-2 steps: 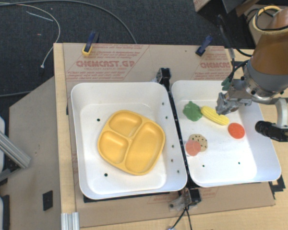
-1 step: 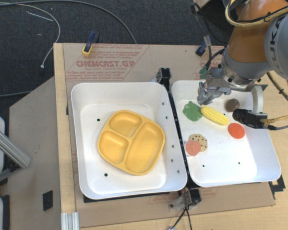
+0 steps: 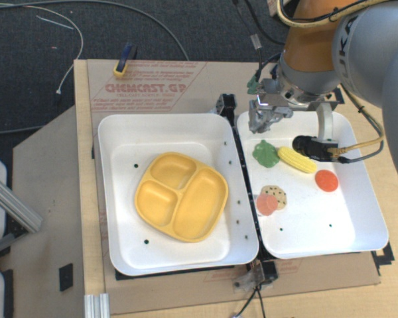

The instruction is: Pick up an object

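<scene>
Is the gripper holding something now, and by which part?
Nothing appears to be held. The gripper hangs over the right bin; the nearest thing, a green toy vegetable, lies on the bin floor beside it.

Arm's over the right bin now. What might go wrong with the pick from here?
1. The gripper hangs close to the inner wall of the right bin; a straight descent may strike the wall or the bare floor beside it.
2. The green toy and the corn lie close together, so a grab at one may shove the other or pinch both badly and slip.
</scene>
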`<state>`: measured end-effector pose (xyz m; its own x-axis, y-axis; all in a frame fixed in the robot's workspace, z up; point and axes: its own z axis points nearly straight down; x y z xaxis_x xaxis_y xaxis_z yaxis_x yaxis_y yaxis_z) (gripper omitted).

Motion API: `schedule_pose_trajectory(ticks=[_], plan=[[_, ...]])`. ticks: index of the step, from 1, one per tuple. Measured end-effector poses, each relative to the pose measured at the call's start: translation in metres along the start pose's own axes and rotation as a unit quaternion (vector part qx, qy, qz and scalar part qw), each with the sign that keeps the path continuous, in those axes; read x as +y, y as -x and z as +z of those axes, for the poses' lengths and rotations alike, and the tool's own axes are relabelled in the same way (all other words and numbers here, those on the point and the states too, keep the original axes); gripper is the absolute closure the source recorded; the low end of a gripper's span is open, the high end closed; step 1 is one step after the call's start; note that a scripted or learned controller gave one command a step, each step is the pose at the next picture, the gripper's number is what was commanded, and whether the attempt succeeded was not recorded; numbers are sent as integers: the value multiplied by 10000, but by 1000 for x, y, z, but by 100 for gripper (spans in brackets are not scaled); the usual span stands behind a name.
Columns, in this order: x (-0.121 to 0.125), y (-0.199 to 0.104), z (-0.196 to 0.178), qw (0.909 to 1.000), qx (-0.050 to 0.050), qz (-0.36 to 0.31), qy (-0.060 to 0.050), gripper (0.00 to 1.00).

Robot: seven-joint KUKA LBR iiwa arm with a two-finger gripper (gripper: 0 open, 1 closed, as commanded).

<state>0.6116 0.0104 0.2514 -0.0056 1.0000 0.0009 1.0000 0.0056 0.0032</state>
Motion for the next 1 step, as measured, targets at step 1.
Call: schedule_pose_trajectory(ticks=[1], plan=[[24, -45, 5, 10000, -2, 7, -2, 100]])
